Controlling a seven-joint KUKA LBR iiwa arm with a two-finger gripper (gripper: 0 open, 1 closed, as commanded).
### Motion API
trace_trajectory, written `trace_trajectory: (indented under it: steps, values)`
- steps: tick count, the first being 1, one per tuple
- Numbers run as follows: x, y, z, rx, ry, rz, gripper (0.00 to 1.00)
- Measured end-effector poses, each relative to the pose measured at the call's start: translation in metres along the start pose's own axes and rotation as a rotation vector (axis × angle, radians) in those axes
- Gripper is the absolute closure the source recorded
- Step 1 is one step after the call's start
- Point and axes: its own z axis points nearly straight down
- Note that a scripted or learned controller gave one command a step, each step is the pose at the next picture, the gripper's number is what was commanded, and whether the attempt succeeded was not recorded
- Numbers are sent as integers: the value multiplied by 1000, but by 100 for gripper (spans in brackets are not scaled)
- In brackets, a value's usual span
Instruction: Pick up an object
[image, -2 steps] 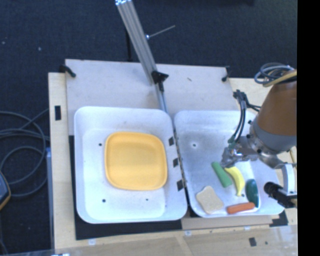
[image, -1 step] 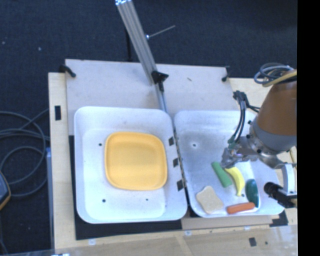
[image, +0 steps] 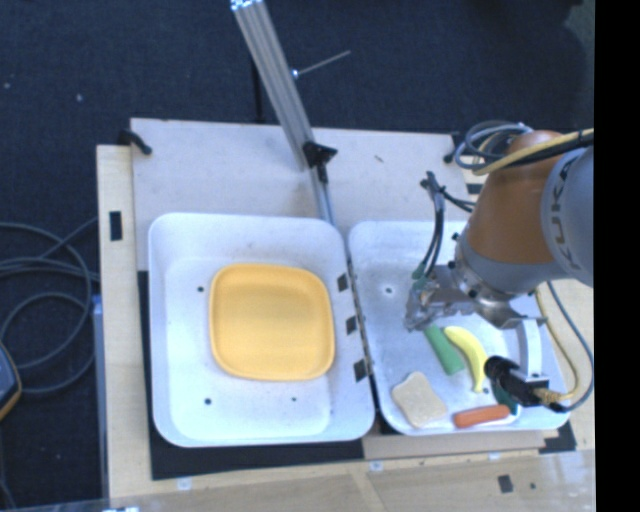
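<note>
Right bin's (image: 385, 250) far half bare — toys (image: 445, 350) crowd near end.

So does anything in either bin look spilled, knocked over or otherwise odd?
Nothing stands out. The yellow plate lies flat in the left bin. In the right bin, the banana, green piece, bread slice and carrot lie loosely grouped, with nothing spilled.
</note>
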Motion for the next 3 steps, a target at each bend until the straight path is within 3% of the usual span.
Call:
trace_trajectory:
  steps: [3]
  values:
    - [138, 40, -28, -1, 0, 0, 100]
